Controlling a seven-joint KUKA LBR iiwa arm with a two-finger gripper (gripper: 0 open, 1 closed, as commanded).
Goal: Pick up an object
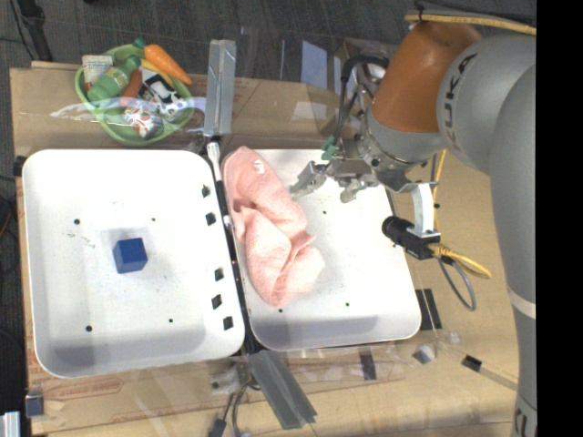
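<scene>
Nearest the camera, along the bottom of the view, strips of grey tape [282, 391] cross the brown bench [455, 335] where the two bins meet. Above them sit the two shallow white bins side by side. The left bin [55, 244] holds a small blue cube [130, 254], lying left of centre on the bin floor, apart from every wall. The right bin [364, 280] holds a crumpled pink cloth [271, 230], stretched along its left side from the far wall toward the near wall, close against the divider between the bins.

Further back over the right bin, the gripper [330, 182] hangs at the end of the grey arm [483, 107], below its orange band [414, 76]. Its two fingers stand spread, with nothing between them. The left fingertip [301, 185] lies just beside the upper right edge of the pink cloth; whether it touches the cloth cannot be told. The blue cube is well apart from the gripper, in the other bin.

Farthest off, beyond the left bin, a green bowl [118, 133] holds toy food, including an orange carrot [166, 61].
</scene>
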